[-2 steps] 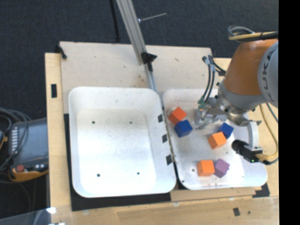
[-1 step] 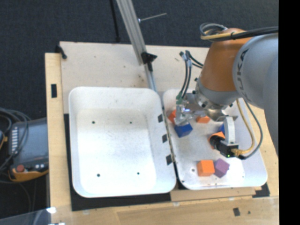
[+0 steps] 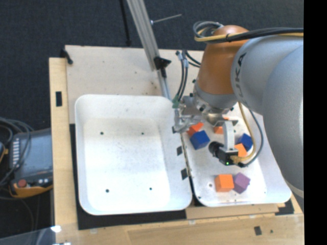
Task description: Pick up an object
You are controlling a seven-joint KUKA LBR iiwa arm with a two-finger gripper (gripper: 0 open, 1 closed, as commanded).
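The claw hangs low over the right bin, at its upper end, beneath the grey arm and its orange band. Its tips are buried among metal brackets and cables, so whether it is released or clenched cannot be told, and nothing can be seen gripped in it.

Just below the claw, inside the right bin, lies a blue cube, with a small orange block touching its upper edge. Both sit close under the tool, though contact with the claw cannot be made out. Further right, partly hidden behind a black fitting with a green light and a looping cable, are a second blue block and an orange block, side by side. Another scrap of orange shows by the white bracket above them. Near the bin's lower edge, an orange cube and a purple cube rest touching each other, well apart from the claw.

The left bin sits just beside the right one, their rims meeting along the middle. Its white floor shows grey scuffing and a few dark dots.

Both bins rest on a pale wooden bench. A metal rail slants up from the bench's back edge.
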